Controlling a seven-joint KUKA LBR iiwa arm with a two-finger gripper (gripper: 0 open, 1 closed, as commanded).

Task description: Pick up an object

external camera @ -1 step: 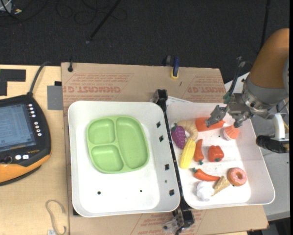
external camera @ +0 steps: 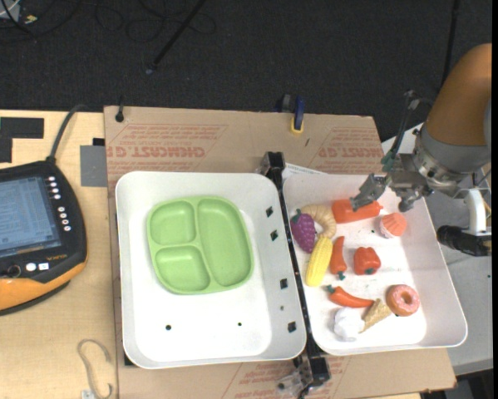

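Note:
The right bin [external camera: 448,306] holds several toy foods: an orange-red block [external camera: 354,211], a pink shrimp-like piece [external camera: 391,224], purple grapes [external camera: 303,231], a yellow corn cob [external camera: 318,260], a red pepper [external camera: 365,260], a red chili [external camera: 348,296], a pink donut [external camera: 402,299] and an ice-cream cone [external camera: 375,312]. My gripper [external camera: 388,194] hangs over the bin's far right part, just above and between the orange-red block and the pink piece. Its fingers are spread open with nothing between them.
The left bin [external camera: 140,322] holds a green divided plate [external camera: 200,245]. A teach pendant [external camera: 24,231] lies at the far left on the bench. A blue clamp [external camera: 298,115] stands at the cardboard's back edge. A white garlic [external camera: 345,322] lies near the right bin's front.

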